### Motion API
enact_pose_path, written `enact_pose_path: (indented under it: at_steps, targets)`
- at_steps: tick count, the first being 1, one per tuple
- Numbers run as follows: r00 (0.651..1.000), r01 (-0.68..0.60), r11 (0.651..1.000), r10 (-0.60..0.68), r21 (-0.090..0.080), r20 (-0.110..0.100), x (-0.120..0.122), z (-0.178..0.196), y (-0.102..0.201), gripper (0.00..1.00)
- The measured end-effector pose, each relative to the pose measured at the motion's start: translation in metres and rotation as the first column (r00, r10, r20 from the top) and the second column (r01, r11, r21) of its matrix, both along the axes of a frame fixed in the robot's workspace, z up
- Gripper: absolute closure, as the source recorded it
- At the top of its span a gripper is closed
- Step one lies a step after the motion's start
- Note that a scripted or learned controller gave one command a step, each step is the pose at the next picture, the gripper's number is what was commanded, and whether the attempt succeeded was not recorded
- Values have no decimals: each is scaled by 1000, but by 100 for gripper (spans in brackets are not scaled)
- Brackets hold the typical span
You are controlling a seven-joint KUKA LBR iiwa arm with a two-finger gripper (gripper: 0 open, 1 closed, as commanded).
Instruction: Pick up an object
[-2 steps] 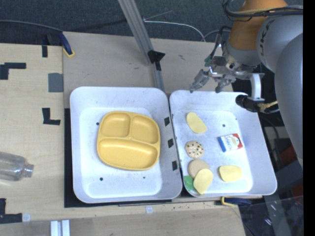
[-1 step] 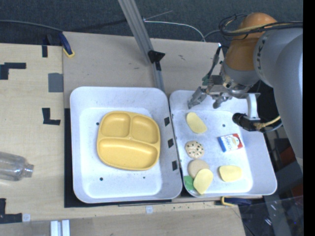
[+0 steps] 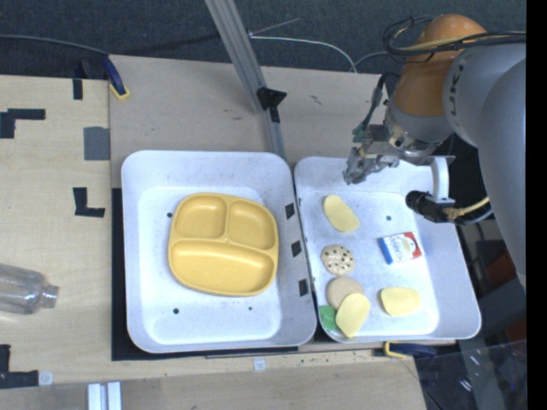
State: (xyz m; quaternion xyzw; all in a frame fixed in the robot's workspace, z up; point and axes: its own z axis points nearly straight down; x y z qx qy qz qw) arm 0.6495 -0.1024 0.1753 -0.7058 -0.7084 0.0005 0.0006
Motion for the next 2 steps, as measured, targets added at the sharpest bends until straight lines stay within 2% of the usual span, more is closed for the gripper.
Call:
enact_pose_path:
  at_steps: [1,2]
  targets:
    - [1000,-6,1000,6,3,-1,-27,13,113,100]
    - [1000,4,1000,-4,-2,-3,-56,13,92,100]
